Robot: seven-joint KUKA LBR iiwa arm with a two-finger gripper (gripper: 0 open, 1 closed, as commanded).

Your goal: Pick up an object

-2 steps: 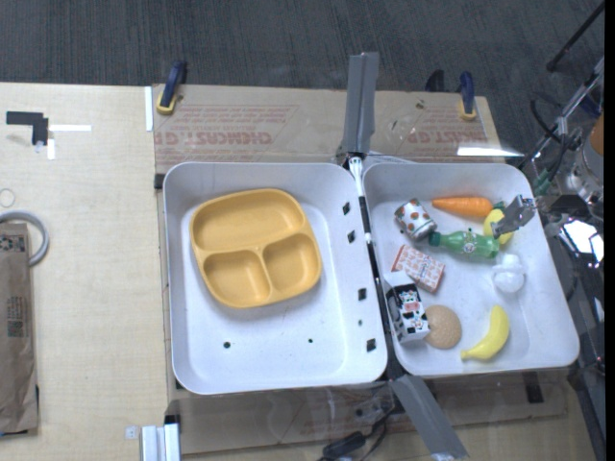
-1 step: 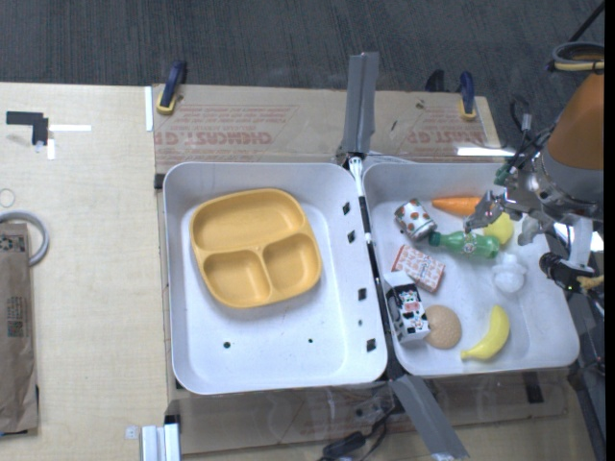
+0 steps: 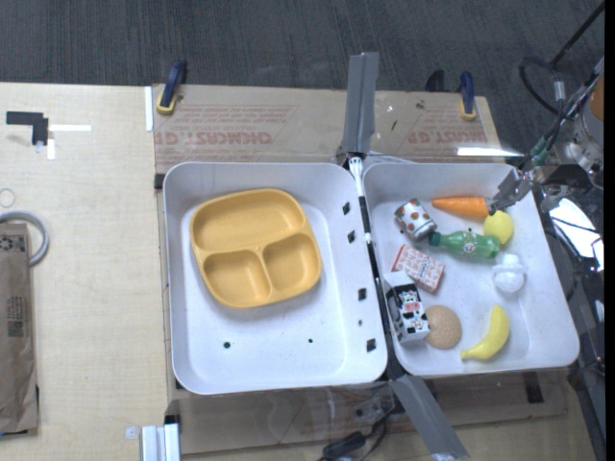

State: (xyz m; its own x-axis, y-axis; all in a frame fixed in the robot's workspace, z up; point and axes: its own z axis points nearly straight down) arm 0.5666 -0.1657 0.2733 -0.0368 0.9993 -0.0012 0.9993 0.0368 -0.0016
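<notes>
Reaching in from the right, hand (image 3: 506, 192) angled down-left over the right bin (image 3: 560, 296), tips just beside the lemon (image 3: 498, 226) and carrot (image 3: 460, 206) (finger spacing impossible to tell). Nothing visibly gripped.

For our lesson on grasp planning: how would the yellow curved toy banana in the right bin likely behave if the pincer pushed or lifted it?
The yellow curved toy banana looks like smooth moulded plastic, so probably stiff and light. Its curve suggests it would pivot rather than roll when nudged. It lies beside the round tan cookie and near the white bin's wall, so a push may jam it.
</notes>
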